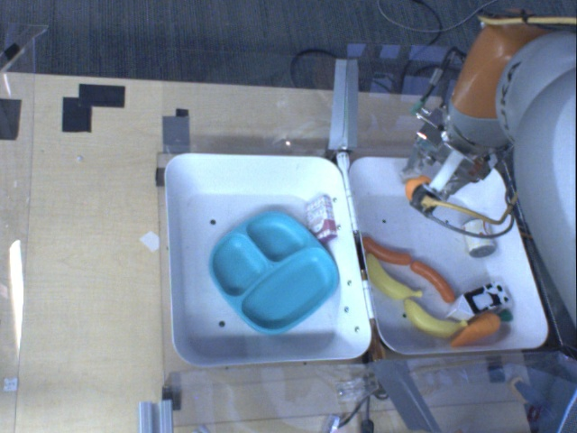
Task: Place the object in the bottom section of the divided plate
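Many toys [410, 262] lie right of the plate [242, 269], and the gripper [428, 193] is there too, by a small orange bit [414, 188]. I cannot tell if it is open or holds anything. It might lift nothing, or miss the plate's big bottom part [290, 292].

A blue three-section plastic divided plate [275, 271] lies in the left white bin [189, 332]; the pincer [424, 195] hovers over the right white bin [532, 332], near a small orange piece [414, 188].
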Tool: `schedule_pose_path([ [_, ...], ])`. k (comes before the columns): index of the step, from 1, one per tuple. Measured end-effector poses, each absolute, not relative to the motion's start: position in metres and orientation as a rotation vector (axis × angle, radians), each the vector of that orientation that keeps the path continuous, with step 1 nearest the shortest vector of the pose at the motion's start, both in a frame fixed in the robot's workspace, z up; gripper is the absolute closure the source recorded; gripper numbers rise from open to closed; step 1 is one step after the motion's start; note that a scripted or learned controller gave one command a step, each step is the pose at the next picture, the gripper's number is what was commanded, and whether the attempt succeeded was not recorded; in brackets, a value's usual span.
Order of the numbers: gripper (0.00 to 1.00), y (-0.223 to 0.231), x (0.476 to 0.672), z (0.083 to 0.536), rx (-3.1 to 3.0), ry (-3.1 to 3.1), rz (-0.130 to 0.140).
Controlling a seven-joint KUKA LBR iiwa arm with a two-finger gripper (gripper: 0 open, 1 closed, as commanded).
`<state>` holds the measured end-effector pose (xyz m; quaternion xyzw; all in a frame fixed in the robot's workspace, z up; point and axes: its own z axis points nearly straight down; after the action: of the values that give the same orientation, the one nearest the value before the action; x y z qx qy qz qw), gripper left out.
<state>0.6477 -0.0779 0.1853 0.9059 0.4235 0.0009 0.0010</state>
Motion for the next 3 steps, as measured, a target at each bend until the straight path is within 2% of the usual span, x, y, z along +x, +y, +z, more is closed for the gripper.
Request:
schedule_pose_path([
  [1,1.0,0.0,0.602,0.185,2.833,1.356,0.007],
  [2,1.0,0.054,0.526,0.233,2.782,1.461,0.004],
  [3,1.0,0.041,0.541,0.34,2.935,1.117,0.006],
])
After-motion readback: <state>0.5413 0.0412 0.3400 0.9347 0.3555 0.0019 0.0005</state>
